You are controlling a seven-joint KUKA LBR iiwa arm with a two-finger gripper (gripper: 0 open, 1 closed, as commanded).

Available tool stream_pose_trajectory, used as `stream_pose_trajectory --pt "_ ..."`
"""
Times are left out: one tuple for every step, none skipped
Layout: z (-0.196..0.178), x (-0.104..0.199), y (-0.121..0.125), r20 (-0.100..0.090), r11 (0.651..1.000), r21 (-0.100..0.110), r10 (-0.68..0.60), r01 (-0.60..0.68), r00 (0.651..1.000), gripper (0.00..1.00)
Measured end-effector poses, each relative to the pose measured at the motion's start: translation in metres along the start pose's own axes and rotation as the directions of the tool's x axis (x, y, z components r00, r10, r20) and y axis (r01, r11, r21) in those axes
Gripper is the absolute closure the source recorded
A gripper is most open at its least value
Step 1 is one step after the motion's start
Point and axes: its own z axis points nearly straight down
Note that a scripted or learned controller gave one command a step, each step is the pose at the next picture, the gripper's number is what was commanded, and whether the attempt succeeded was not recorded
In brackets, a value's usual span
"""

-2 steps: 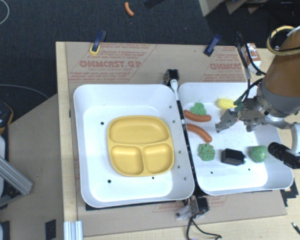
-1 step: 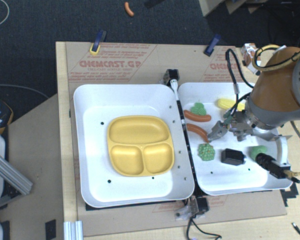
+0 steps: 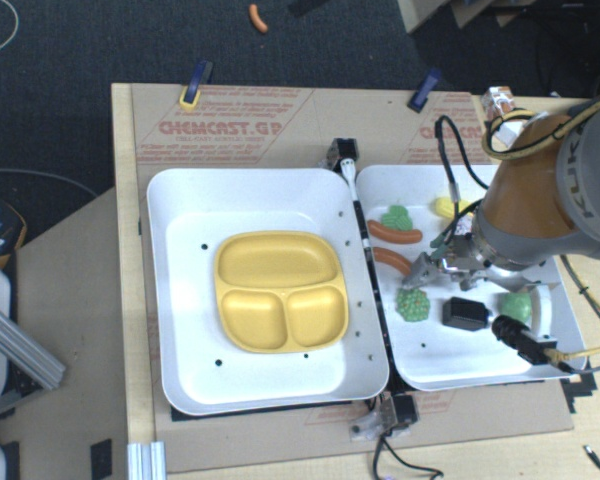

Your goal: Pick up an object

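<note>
Right bin (image 3: 420, 363) holds two sausages (image 3: 394, 233), two green broccoli pieces (image 3: 413, 305), one yellow piece (image 3: 446, 207) and one black block (image 3: 466, 314). The gripper (image 3: 427, 271) hangs over the lower sausage and broccoli; its spread cannot be told. Left bin (image 3: 175, 268) holds one yellow divided plate (image 3: 280, 290). The board (image 3: 230, 123) reads "CHEMCAST GP".

- The two white bins (image 3: 180, 268) are looking like smooth, slightly glossy plastic.
- The yellow divided plate (image 3: 278, 290) in the left bin is showing a smooth plastic sheen.
- The bench (image 3: 130, 168) is appearing as matt brown board with red print.
- The arm's orange band (image 3: 525, 193) is gleaming, smooth.
- The floor (image 3: 80, 28) at the top of the frame is looking like dark, rough carpet.
</note>
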Motion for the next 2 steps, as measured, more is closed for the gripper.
stream_pose_trajectory --pt "0.028 0.001 0.000 0.000 1.000 -0.002 0.000 0.000 1.000 0.00" --pt "0.016 0.000 0.000 0.002 1.000 -0.006 0.002 -0.002 1.000 1.00"
